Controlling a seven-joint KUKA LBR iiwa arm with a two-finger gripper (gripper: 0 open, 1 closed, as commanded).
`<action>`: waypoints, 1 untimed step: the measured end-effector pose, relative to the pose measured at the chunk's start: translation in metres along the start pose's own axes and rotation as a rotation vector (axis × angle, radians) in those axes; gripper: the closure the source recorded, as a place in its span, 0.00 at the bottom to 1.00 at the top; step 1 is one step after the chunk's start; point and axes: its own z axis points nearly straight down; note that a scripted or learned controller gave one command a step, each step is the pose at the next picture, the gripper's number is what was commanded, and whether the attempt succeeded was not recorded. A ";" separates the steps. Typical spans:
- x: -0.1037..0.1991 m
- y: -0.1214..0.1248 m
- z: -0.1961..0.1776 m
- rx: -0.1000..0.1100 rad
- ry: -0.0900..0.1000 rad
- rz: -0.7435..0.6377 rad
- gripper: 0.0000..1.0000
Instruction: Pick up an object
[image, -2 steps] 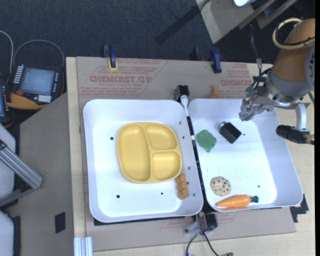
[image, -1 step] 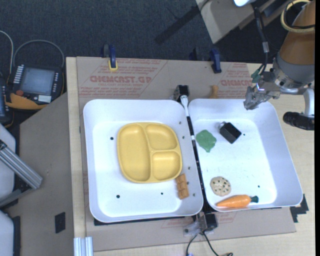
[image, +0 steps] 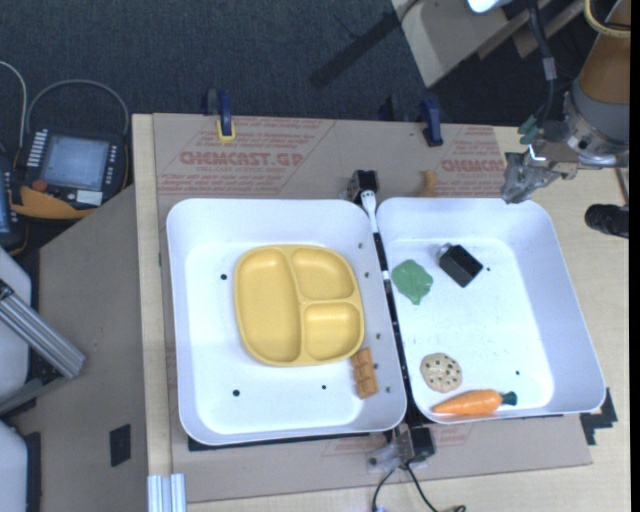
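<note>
While its state is unclear, the tool (image: 522, 183) hangs well apart from the carrot (image: 468, 403).

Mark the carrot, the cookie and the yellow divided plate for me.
carrot (image: 466, 403), camera view, middle of its orange body.
cookie (image: 440, 371), camera view, centre of its top face.
yellow plate (image: 298, 303), camera view, ridge between compartments.

In your left bin (image: 190, 300) a divided plate (image: 298, 303) sits mid-bin, with a waffle stick (image: 364, 372) just beside its near right corner. In your right bin (image: 560, 290) lie a leaf (image: 412, 281), a block (image: 460, 265), a cookie (image: 440, 371) and, nearest, a carrot (image: 468, 403).
</note>
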 end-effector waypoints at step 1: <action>0.056 0.005 0.018 0.010 0.004 -0.005 1.00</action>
